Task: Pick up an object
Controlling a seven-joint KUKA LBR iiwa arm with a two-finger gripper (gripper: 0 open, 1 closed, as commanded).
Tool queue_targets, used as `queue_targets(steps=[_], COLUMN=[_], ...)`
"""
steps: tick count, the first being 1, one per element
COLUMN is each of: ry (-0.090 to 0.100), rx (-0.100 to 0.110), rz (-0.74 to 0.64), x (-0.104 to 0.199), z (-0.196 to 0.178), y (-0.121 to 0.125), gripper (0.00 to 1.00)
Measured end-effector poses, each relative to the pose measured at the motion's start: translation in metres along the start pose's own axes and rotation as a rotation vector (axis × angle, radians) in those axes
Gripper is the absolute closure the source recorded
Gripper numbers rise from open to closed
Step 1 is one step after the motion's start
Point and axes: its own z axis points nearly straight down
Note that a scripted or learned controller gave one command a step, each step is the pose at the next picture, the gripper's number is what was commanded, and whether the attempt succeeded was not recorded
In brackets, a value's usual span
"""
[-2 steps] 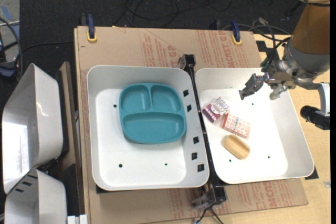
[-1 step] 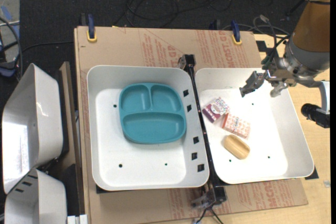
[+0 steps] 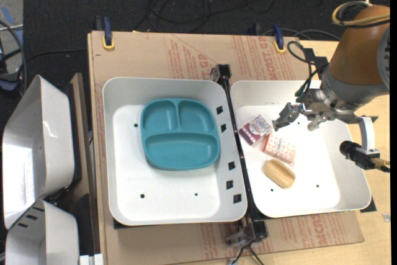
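We see the gripper (image 3: 299, 117) spread open, grasping nothing, above a crinkly purple packet (image 3: 255, 130) and a smooth tan bun (image 3: 280, 173).

Grey arm (image 3: 347, 80) with orange band, black cable.

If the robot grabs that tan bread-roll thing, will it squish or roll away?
The tan bread-shaped object looks rounded and smooth, so it might roll or slip from the gripper. It looks like a foam or plastic toy, probably light. It lies apart from the pink packet, so a grasp looks unobstructed.
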Motion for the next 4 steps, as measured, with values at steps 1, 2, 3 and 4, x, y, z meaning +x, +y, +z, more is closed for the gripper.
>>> queue_targets(steps=[1, 2, 3, 4], ry=[0.0, -0.005, -0.006, -0.002], rx=[0.0, -0.013, -0.022, -0.011], rz=[-0.001, 0.0, 0.002, -0.004], x=[0.004, 0.002, 0.002, 0.006], z=[0.063, 0.112, 0.097, 0.052], y=[0.003, 0.006, 0.008, 0.004], gripper=[0.0, 0.0, 1.0, 1.0])
